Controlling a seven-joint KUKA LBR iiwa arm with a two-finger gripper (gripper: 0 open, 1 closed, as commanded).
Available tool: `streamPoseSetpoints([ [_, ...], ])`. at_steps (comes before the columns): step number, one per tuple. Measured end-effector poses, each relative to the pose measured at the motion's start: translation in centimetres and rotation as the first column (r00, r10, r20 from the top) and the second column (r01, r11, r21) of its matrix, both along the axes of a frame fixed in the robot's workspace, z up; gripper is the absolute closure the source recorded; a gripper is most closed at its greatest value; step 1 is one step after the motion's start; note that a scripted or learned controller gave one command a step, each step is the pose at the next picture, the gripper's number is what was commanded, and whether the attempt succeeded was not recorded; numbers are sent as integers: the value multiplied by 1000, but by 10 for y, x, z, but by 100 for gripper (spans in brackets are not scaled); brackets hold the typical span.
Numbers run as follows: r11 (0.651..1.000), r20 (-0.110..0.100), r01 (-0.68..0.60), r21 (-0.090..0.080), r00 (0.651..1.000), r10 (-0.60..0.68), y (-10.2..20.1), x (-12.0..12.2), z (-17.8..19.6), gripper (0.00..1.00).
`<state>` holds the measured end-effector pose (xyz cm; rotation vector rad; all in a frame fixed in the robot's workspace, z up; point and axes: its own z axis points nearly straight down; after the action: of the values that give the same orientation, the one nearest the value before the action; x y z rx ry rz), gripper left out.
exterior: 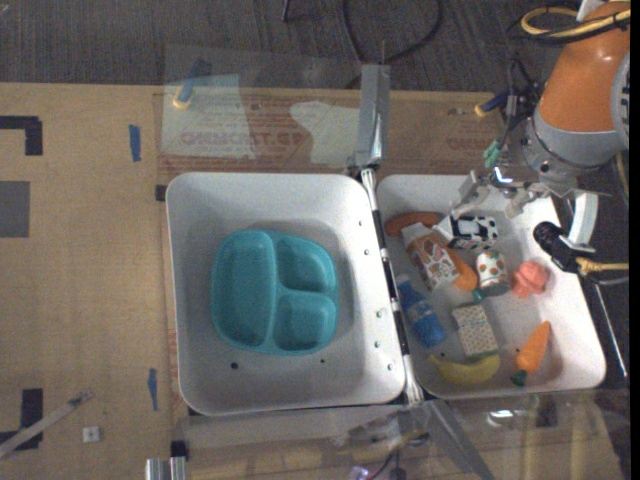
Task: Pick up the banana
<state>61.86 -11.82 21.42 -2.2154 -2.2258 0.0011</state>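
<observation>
Yellow banana (466,369) lies at the near edge of the right bin (590,368), curved side down, well apart from the hand (492,190), which hangs over the bin's far-left part. Can't tell whether the hand is wide or narrow; nothing is seen held in it.

Between hand and banana sits most of the clutter, w/ items loose and close together, prob. tipped in at random: a black-and-white toy cow (473,230) just below the hand, a small printed carton (432,260), a spotted cup (489,267), a blue bottle (422,320), and a speckled sponge block (474,329) just beside the banana, nearly touching it. A carrot (533,348) lies on the banana's other side, near its tip. A pink toy (530,278) rests farther toward the arm's side.

Left bin (200,228) holds a teal divided plate (274,291), well away from the hand. Both bins sit on a tan table (80,268).

Judgement: reach not yet begun. Arm must cross the whole bin toward the near wall; the sponge block and the wall crowd the banana, so approach room looks tight.
</observation>
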Motion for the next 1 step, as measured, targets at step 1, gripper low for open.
streamPoseSetpoints([
  [1,979,6,-203,-1,979,203,0,-90,-124,0],
])
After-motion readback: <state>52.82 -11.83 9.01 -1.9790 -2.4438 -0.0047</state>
